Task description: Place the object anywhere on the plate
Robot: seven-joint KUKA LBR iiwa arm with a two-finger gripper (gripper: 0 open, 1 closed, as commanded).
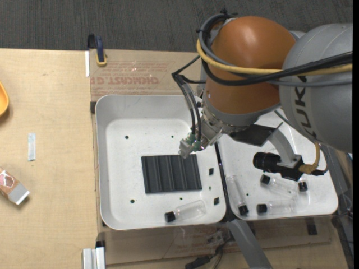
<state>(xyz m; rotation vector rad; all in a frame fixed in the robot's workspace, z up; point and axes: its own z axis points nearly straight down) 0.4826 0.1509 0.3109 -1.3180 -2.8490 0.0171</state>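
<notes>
Clear plastic tube with a black cap (pixel 188 211) is, as I judge it, the object I am meant to move. It lies in the left white bin (pixel 110 150), close to the near wall, and it is not on the plate. The black ribbed rectangular plate (pixel 170 173) sits flat on that same bin's floor, its grooves running from far to near. A strip of bare white floor separates the plate's near edge from the tube.

My gripper (pixel 189 145) hangs at the plate's far right corner, just at its edge. From there the tube lies across the plate toward the near wall and slightly left. Its long axis runs roughly left to right, parallel to the plate's near edge, with the black cap at the left end. To take it I would have to close across that axis, so my closing line should run far to near.

Whether my gripper is wide, narrow or closed on something I cannot tell; the tip is small and partly shadowed by my own wrist. I see something pale and greenish there but cannot make out what it is.

The right white bin (pixel 325 198) holds several more clear black-capped tubes. One tube (pixel 235 191) lies along the dividing wall, and two others (pixel 280 207) lie nearer the front. All of these are further from the plate, behind the rims between the bins, so the left bin's tube seems the handier choice.
</notes>
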